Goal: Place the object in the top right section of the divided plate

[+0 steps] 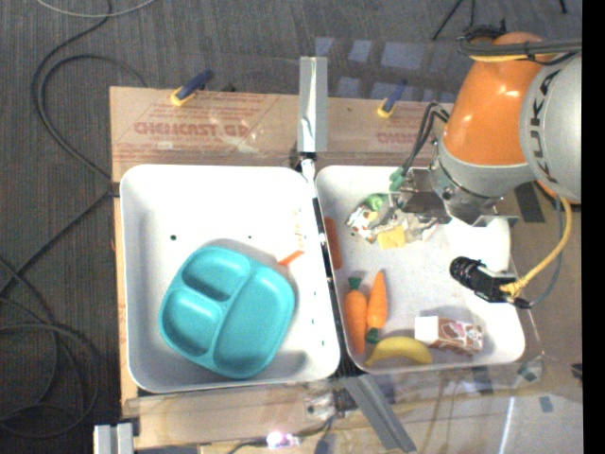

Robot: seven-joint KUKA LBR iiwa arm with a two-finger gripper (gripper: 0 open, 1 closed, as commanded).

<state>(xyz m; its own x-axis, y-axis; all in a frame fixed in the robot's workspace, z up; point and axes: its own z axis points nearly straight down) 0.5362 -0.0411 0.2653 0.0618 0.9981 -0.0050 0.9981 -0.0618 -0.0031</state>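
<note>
The task's thing is not named, and several candidates are lying in the right bin (333,348). Nearest the gripper (408,218) is a small cluster at the bin's upper part: a crumpled wrapper (364,220), a green piece (377,200) and a yellow block (391,238). The cluster is sitting directly under and just left of the arm's (492,121) wrist, so any pick there is asking for a short drop rather than a sideways reach. Whether the jaws are released or clenched I cannot tell; the wrist is hiding them, and nothing is visibly held.

Farther toward the bin's lower edge, two carrots (364,312) are lying side by side, long axes running up and down the view, with a banana (399,351) crosswise below them and a small packet (454,333) just right of it.

The divided plate (227,310), teal, is resting tilted in the left bin (142,206), well apart from the gripper. In my judgement the carry will be running leftward across the wall between the bins, ending at the plate's top right section, the one facing that wall.
</note>
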